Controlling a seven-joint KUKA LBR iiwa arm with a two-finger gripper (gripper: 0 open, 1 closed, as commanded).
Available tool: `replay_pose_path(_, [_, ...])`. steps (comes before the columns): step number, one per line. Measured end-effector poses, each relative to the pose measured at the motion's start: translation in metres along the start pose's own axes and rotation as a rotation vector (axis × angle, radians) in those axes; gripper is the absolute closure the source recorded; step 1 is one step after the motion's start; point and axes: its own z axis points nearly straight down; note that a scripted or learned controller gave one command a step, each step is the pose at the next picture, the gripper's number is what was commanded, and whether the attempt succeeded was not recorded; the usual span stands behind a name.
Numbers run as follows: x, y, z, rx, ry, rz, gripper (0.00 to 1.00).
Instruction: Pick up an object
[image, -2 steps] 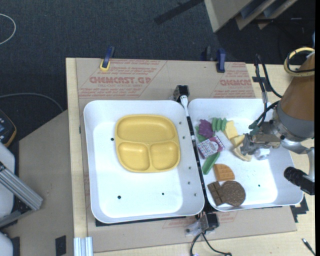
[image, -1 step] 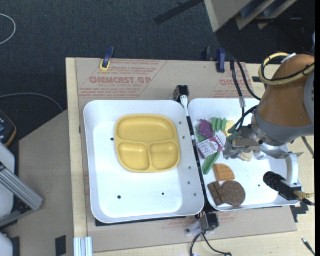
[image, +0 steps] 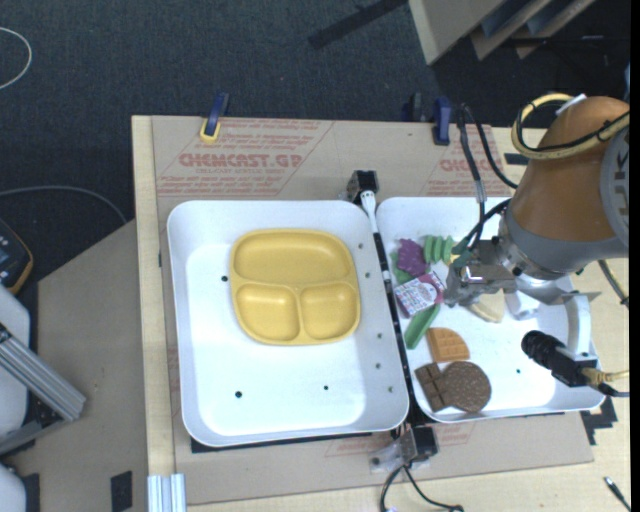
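Note:
My gripper (image: 466, 285) hangs low over the right bin (image: 520, 395), in its upper middle, under the orange wrist band. Just left of it lie a white and red packet (image: 418, 294), a purple piece (image: 410, 257) and a green piece (image: 436, 247). A second green piece (image: 421, 321) lies slanted below the packet. A pale beige item (image: 488, 309) shows partly beneath the gripper's right side. Nearer the front lie an orange waffle-like piece (image: 447, 345), a round brown cookie (image: 466, 386) and a dark brown bar (image: 430, 384).
The left bin (image: 200, 380) holds a yellow three-compartment plate (image: 296, 284). A raised divider (image: 385, 300) separates the two bins. A black fitting on the arm with a cable (image: 553, 357) overhangs the right bin's right side. Clamps sit at the bench's back edge.

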Motion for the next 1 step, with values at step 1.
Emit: replay_pose_path(1, [0.0099,-0.0146,0.0047,0.006,0.002,0.001,1.00])
